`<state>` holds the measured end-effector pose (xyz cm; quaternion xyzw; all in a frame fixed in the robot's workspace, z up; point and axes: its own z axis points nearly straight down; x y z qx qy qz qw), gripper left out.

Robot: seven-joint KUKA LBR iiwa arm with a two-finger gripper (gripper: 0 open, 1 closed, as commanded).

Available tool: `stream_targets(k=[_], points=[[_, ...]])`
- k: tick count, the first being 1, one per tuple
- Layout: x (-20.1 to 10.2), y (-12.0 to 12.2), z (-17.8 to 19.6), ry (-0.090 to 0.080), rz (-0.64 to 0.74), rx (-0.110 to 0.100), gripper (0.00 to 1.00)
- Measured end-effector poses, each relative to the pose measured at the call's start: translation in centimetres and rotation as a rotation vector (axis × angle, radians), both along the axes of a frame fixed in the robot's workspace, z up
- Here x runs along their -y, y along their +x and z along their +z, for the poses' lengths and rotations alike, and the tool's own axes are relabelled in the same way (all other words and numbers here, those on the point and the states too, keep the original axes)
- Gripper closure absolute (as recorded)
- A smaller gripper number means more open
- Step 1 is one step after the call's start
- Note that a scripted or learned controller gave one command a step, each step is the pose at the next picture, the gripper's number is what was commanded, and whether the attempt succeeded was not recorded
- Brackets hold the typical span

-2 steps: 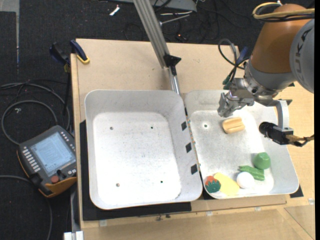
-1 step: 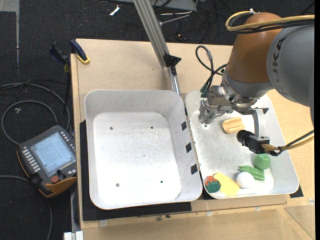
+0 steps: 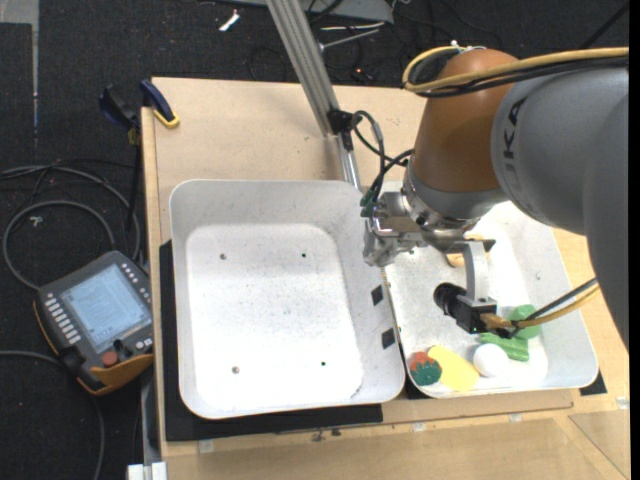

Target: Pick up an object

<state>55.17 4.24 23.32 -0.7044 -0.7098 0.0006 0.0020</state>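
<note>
The yellow piece [image 3: 458,372] looks light, soft and rounded, probably best taken across its middle. Whether the gripper [image 3: 383,240] is open cannot be told.

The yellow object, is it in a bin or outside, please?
In: the yellow object lies in the right bin, by its near rim, beside a white object.

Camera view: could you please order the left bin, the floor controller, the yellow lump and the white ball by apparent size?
1. left bin
2. controller, farther away on the floor
3. yellow lump and white ball, too alike to rank
</note>
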Motion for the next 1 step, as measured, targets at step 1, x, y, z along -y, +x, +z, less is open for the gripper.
stream_targets(k=[1], points=[[-5.31,-1.44,0.98,0.000,0.001,0.003,1.00]])
